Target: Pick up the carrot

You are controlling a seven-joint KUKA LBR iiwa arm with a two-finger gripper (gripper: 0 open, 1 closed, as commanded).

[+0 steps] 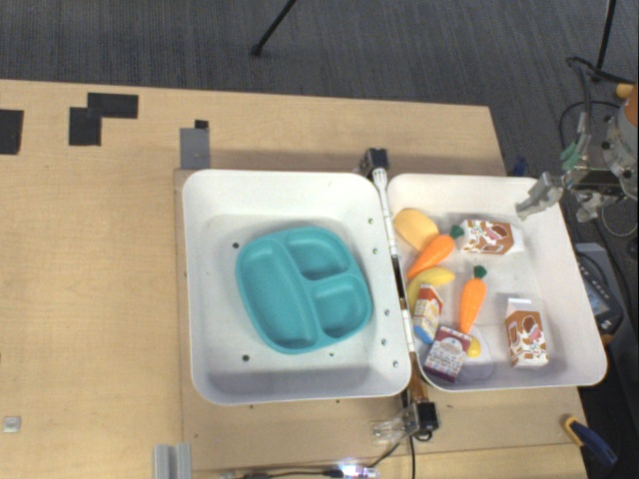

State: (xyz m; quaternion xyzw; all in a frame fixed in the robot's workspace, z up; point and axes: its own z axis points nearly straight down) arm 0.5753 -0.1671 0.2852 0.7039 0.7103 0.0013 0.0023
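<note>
Carrot (471, 302) lies in the right bin (559, 267), beside a second carrot (431, 252).
Gripper (539, 196) hangs over that bin's far right edge, touching nothing visible; how wide it stands cannot be told. Two carrots, three small cartons, one teal tray (303, 287) in the left bin (215, 267).

The upright carrot (472, 302) has open floor rightward; a purple carton (448, 354) crowds its lower-left.
</note>
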